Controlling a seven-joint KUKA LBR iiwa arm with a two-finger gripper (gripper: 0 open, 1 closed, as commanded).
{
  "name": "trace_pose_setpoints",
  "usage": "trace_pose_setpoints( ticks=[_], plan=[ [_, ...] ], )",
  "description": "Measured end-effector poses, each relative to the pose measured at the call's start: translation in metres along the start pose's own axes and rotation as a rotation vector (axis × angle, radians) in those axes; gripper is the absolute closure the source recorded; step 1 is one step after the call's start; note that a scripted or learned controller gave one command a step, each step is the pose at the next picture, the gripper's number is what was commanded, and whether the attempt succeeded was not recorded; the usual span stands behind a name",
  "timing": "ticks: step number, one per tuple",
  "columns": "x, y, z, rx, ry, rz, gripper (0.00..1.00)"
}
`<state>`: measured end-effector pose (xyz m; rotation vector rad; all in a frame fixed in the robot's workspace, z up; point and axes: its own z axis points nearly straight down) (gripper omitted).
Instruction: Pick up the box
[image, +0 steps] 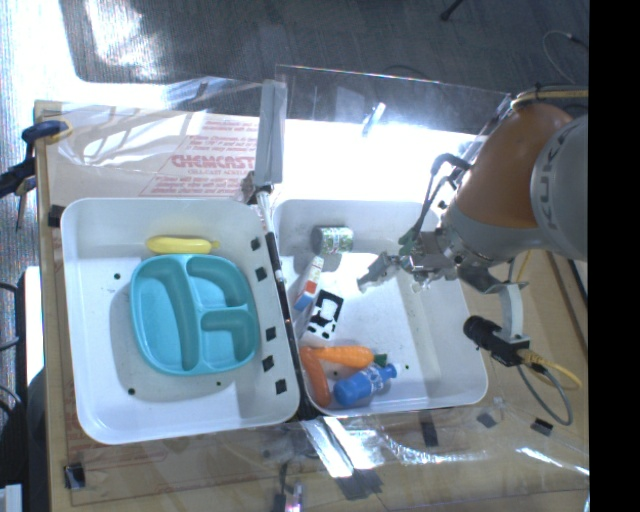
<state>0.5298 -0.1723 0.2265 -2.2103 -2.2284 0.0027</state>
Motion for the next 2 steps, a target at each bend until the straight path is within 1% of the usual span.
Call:
trace_pose_setpoints(
  ticks=[1,2],
  plan=[
    [0.020,0.076,0.035,0.000,0.000,-0.044,0.00],
    [0.016,0.091,0.118,-0.003,0.000,-0.085,0.00]
  ],
)
